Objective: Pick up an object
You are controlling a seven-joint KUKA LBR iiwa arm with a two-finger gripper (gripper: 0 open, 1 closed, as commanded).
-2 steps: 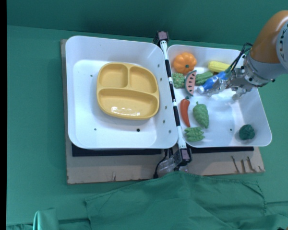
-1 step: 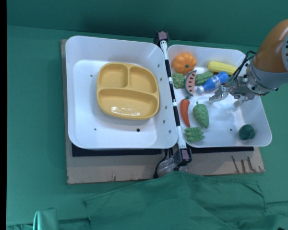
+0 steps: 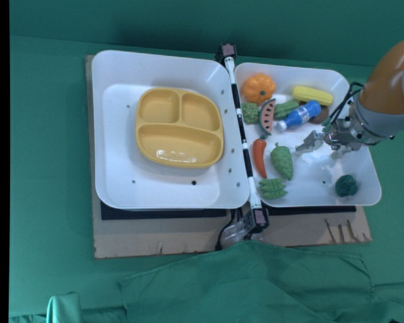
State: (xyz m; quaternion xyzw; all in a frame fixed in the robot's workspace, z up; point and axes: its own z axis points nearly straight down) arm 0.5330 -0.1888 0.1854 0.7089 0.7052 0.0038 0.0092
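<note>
The arm [image 3: 390, 86] reaches in over the right bin [image 3: 363, 180], and its hand [image 3: 310, 143] hangs low above that bin's bare white floor, fingers pointing toward the toys. Whether those fingers are spread or pressed together I cannot tell; nothing shows between them.

Just past the fingertips, toward the divider, lies a green strawberry [image 3: 281, 161], with a red chili [image 3: 258, 157] beyond it and a pea pod [image 3: 273, 188] nearer the front edge. Just behind the hand, toward the far rim, a blue bottle [image 3: 298, 116] lies on its side, close to the fingers but apart from them. Farther that way sit a yellow corn cob [image 3: 312, 95], a watermelon slice [image 3: 266, 116], a broccoli [image 3: 250, 112] and an orange pumpkin [image 3: 258, 87]. Beside the wrist, at the near corner, rests a dark green ball [image 3: 346, 186].

Well apart, across the divider, the left bin [image 3: 114, 173] holds a yellow tray [image 3: 180, 126] with three compartments. Both bins stand on the green counter [image 3: 47, 180].
</note>
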